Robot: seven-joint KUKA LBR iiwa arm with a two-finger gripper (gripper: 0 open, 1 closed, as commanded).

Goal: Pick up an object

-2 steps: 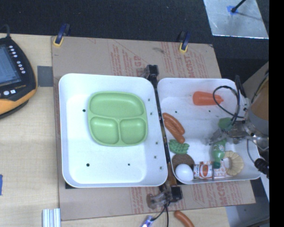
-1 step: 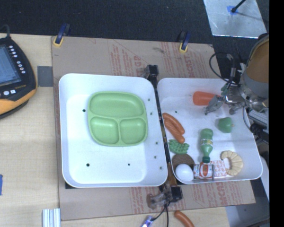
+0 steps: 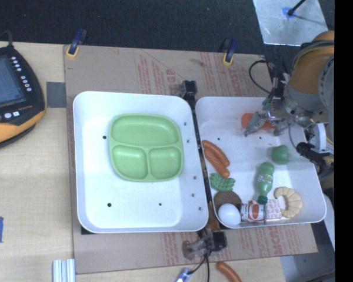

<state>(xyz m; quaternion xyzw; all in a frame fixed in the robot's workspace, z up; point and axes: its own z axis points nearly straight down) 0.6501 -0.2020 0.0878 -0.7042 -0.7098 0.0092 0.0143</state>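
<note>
Hovering over the right bin [image 3: 223,107], the gripper [image 3: 265,124] spread its fingers beside an orange-red piece [image 3: 248,120]; nothing was lifted yet.

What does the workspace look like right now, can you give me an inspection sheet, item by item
Surface: bench with a cardboard sheet under two white bins, clamped at its far edge by two clips.
Job's things: right bin holds a hot dog, green lettuce piece, white egg, green bottle, green round fruit, can, pastry ring and an orange item beside the gripper.
Clutter: left bin holds a green divided plate; another sausage lies outside on the near edge.
Grippers: gripper low over the right bin's far side; nothing visibly held.
Cables: black cables by the arm.
Surroundings: teach pendant at left, dark floor beyond.
</note>
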